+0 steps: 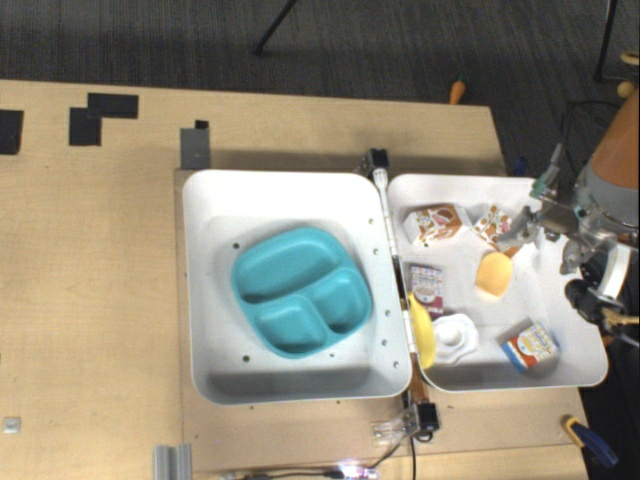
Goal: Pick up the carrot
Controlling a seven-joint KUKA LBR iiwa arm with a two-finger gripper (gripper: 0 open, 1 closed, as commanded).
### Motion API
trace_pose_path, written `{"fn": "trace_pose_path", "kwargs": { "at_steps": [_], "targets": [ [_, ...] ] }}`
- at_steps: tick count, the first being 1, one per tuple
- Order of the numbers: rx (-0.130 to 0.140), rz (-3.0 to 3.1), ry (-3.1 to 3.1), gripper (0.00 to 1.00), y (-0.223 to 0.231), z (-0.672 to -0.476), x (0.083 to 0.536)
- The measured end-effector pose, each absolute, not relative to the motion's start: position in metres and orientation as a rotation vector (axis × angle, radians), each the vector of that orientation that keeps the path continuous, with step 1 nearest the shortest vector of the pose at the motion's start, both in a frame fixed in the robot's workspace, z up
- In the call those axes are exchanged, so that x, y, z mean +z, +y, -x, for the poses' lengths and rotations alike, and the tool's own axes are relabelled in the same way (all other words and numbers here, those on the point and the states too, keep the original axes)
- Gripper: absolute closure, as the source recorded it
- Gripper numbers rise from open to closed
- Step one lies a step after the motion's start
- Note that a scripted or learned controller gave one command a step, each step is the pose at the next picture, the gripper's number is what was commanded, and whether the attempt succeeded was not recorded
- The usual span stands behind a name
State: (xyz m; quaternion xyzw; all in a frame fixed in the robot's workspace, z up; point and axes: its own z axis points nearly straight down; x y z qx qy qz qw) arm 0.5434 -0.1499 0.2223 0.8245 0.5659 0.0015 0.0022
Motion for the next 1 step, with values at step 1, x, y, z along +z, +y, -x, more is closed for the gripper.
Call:
{"fn": "trace_pose_path", "kwargs": {
  "at_steps": [1],
  "targets": [
    [0.002, -2.454, 1.961, 0.00, -0.1610, -0.5627, 0.0922]
  ]
}}
